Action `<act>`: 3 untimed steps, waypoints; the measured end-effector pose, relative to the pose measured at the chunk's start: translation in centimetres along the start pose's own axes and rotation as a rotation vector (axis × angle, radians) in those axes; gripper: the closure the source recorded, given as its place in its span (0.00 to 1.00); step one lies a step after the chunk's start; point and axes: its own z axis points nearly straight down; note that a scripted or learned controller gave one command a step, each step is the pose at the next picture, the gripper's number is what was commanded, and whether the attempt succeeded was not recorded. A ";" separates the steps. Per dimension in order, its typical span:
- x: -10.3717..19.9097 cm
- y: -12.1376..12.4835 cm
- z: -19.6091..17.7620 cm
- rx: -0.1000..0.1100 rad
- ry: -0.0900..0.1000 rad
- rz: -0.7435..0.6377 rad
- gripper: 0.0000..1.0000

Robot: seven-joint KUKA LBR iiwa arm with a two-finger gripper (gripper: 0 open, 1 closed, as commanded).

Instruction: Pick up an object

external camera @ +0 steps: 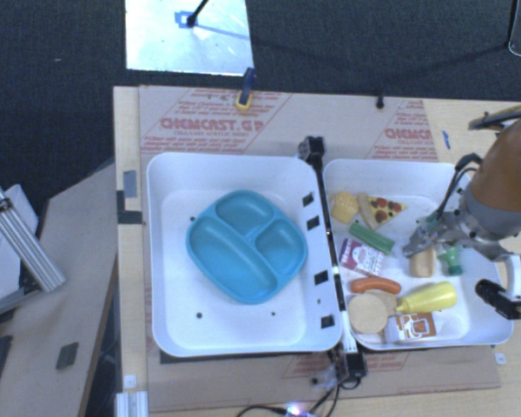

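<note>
The right bin [469, 174] holds several toy foods. Among them are a yellow lemon-like piece [345, 205], a pizza slice [384, 208], a green stick [370, 237] and a red-and-white carton [362, 257]. There are also a sausage [375, 286], a yellow mustard bottle [428, 299], a round tan bun [369, 313] and a brown carton [414, 327]. My gripper [424, 243] reaches in from the right and hangs low over the bin's middle. It is just above a beige piece [423, 265] and beside a small green piece [452, 259]. Nothing shows as lifted.
The left bin [169, 320] holds a blue divided plate [246, 245]. A black-clipped divider [323, 233] separates the two bins. The arm's orange band [512, 168] and grey wrist [495, 220] cover the right bin's right side. A black part [499, 296] juts out near that bin's right rim.
</note>
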 end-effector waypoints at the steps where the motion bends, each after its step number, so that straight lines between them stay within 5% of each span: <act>1: -1.0 0.1 -5.0 -0.003 -0.003 0.004 1.00; 3: -0.4 0.3 -13.1 -0.002 -0.002 -0.001 1.00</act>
